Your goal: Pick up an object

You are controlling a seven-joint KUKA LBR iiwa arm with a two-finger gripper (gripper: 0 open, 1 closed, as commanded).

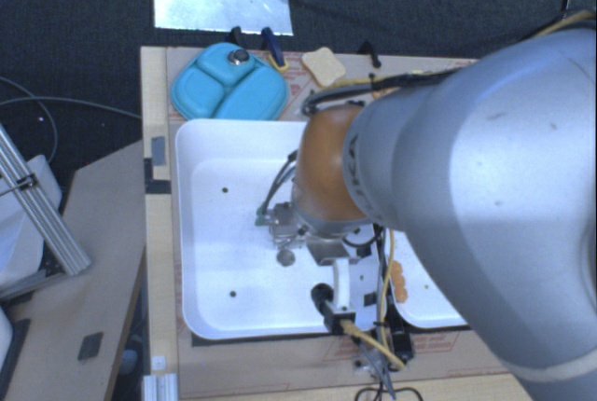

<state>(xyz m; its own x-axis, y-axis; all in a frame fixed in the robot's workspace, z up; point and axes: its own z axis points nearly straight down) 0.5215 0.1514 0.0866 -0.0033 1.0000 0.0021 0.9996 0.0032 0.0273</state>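
Over the white bin (210, 203) hangs the pincer (289, 245).

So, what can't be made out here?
All in the camera view:
Right bin: mostly covered by the arm; its contents are hidden.
Small orange thing at that bin's edge: cut off by the wrist, too small to identify.
Gripper: under the wrist, seen from above; any grasp cannot be told.
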